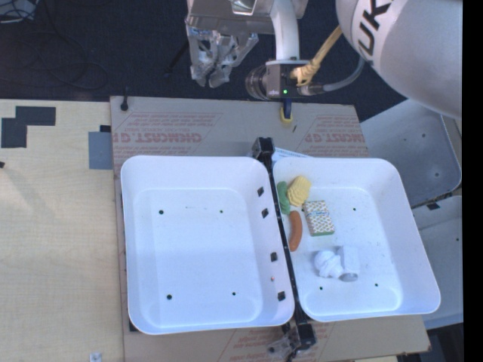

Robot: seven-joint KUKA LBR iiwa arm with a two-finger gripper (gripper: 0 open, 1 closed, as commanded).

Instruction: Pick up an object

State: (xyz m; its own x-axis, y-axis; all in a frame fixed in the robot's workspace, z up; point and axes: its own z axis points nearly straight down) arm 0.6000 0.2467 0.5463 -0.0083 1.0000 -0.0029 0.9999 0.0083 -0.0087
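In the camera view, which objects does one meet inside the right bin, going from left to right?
Green object → orange sausage-shaped object → small patterned box → white cylindrical object.

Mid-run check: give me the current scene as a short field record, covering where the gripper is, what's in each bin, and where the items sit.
gripper: raised above the bench's far edge, beyond both bins, nothing between its fingers
right bin: holds all the items, clustered by its left wall
yellow item: farthest back, touching the green item
orange item: lies along the divider
patterned box: right of the orange item
white items: nearest the front
left bin: white, four dark spots on its floor
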